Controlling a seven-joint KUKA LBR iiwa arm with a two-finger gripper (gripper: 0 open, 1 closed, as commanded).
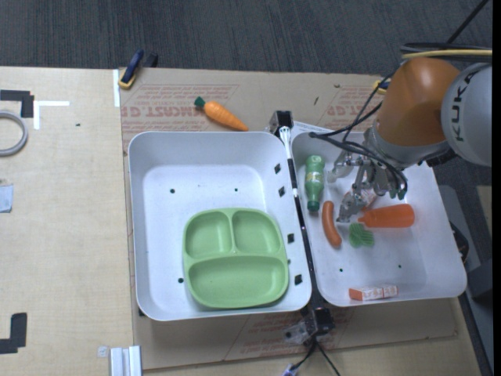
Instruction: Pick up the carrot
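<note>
Right bin [438, 280]: carrot [383, 217] near centre, end effector [356, 202] at its green end; grip state cannot be told. Second carrot [221, 114] on surface behind left bin [149, 210].

- You have two bins side by side: the left bin [149, 210] at nine o'clock of the right bin [438, 280].
- A divided plate [235, 258] lies in the left bin, toward its six o'clock.
- In the right bin, a bottle [314, 182] lies at ten o'clock, a sausage [332, 224] just below it.
- A carrot [381, 218] lies at three o'clock of the sausage, with the gripper [354, 202] above its leafy end.
- A small packet [373, 292] lies at six o'clock.
- Another carrot [221, 113] lies outside, at twelve o'clock of the left bin.
</note>
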